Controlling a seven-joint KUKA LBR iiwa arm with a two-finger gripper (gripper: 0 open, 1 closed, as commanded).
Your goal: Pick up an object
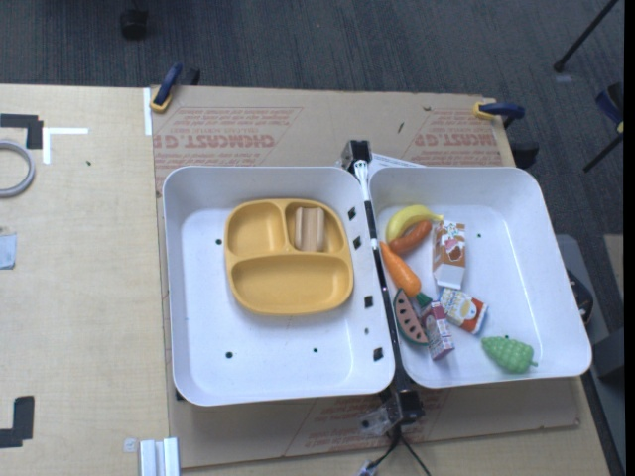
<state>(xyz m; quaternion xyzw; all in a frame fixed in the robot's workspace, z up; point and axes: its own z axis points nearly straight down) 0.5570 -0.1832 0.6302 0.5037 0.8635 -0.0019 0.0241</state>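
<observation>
The right bin (536,226) holds several toy foods. A yellow banana (409,218) lies at its upper left, with a red-orange chilli (413,235) beside it. An orange carrot (400,267) lies along the left wall. Below it sits a watermelon slice (409,315). A white and red carton (449,254) lies in the middle. A small orange packet (463,310) and a dark red box (439,331) lie lower down. A green bumpy fruit (509,353) rests near the front right corner.
The left bin (193,305) holds a yellow divided plate (288,258) with a tan wooden block (309,229) in its upper right compartment. Both bins stand on brown cardboard (248,132) clamped to the bench. Black clips (356,154) join the bins along the middle.
</observation>
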